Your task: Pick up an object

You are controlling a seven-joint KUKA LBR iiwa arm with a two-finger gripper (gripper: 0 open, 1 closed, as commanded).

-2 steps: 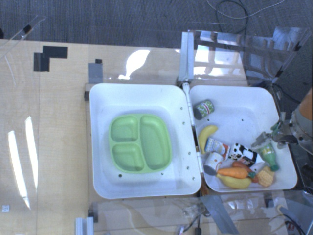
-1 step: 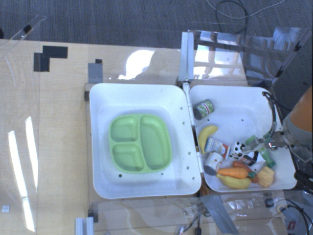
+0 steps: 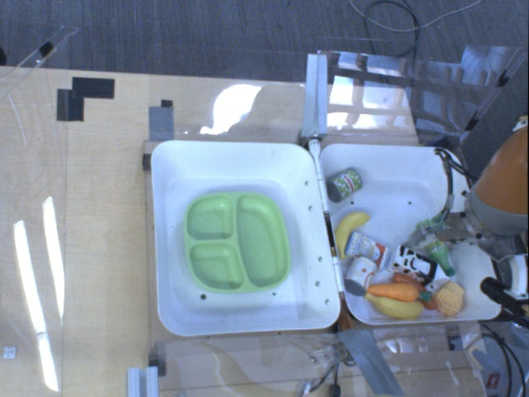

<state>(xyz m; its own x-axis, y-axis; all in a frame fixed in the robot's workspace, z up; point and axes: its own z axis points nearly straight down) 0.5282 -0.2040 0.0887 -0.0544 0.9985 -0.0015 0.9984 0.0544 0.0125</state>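
Observation:
The right bin (image 3: 388, 168) holds a pile of toy food at its near side. A dark green can (image 3: 345, 184) lies apart at the back left. A yellow banana (image 3: 350, 228) lies by the left wall, with a small white carton (image 3: 366, 247) and a grey cup (image 3: 358, 273) beside it. An orange carrot (image 3: 395, 290), a second banana (image 3: 397, 308) and a corn cob (image 3: 450, 298) lie along the front. My gripper (image 3: 433, 236) reaches in from the right and hangs low over a black-and-white carton (image 3: 414, 262) and a green item (image 3: 444, 259).
The left bin (image 3: 169, 222) holds a light green divided plate (image 3: 238, 241). A clear frame (image 3: 364, 98) stands behind the right bin. The arm's orange band (image 3: 504, 180) rises over that bin's right edge. Cables (image 3: 397, 11) lie on the floor beyond.

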